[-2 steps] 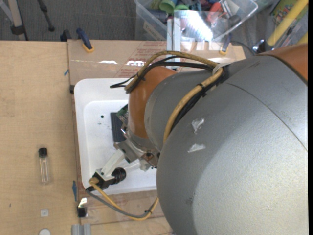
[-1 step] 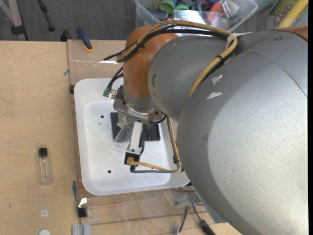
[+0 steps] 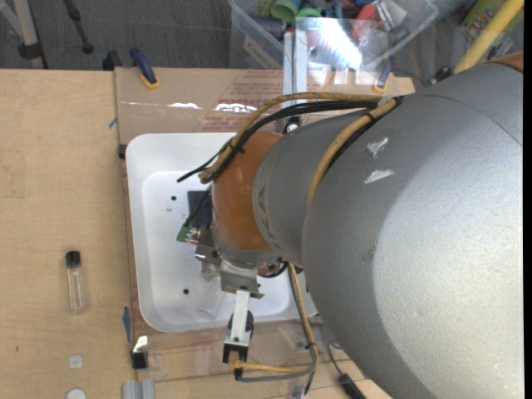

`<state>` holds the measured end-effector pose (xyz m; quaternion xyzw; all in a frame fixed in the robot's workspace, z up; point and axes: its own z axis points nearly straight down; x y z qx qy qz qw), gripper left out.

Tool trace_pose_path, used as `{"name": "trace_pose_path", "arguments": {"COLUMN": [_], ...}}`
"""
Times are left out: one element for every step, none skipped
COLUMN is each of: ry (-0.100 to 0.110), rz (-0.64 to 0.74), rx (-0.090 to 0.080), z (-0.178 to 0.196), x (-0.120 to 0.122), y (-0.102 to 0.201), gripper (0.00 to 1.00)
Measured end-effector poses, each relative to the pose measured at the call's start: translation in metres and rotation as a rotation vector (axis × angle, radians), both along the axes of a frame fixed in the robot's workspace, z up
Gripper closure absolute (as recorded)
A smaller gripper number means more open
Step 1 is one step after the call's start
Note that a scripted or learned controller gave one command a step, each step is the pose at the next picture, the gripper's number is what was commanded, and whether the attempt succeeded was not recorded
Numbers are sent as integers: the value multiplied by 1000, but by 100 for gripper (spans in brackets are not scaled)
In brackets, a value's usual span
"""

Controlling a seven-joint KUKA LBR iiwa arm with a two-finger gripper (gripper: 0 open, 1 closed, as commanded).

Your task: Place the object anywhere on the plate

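Seen from above, the arm (image 3: 399, 223) leans in low over the bin (image 3: 158, 198), its orange band (image 3: 241, 198) hanging above the bin's middle. The gripper (image 3: 224, 277) sits just beneath the band, close to the bin floor. That posture suits a pick or a set-down rather than a passing move, in our judgement.

Whether the gripper is clenched, released or grasping anything, we cannot tell; the wrist hides its working end. For the same reason we cannot say where the object or the plate lies. The arm's bulk covers the bin's right half and everything beyond it. The bare floor left of the band carries a few dark specks (too small to identify).

A black cable (image 3: 274, 110) loops over the band from the bin's far side, slack enough to follow the wrist. Left of the bin, well apart, a small vial (image 3: 75, 279) lies on the bench. Behind the bin stands a clear tub (image 3: 332, 15) of coloured odds and ends, presumably spare items kept outside the working area.
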<state>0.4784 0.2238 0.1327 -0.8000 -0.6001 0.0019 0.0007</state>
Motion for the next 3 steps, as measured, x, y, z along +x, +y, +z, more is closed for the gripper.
{"name": "trace_pose_path", "arguments": {"ry": [-3,0,2], "rz": [403,281,986], "rx": [1,1,5], "z": [68,-15,23], "x": [8,9,0], "y": [0,-12,-46], "gripper": [100,100,100]}}
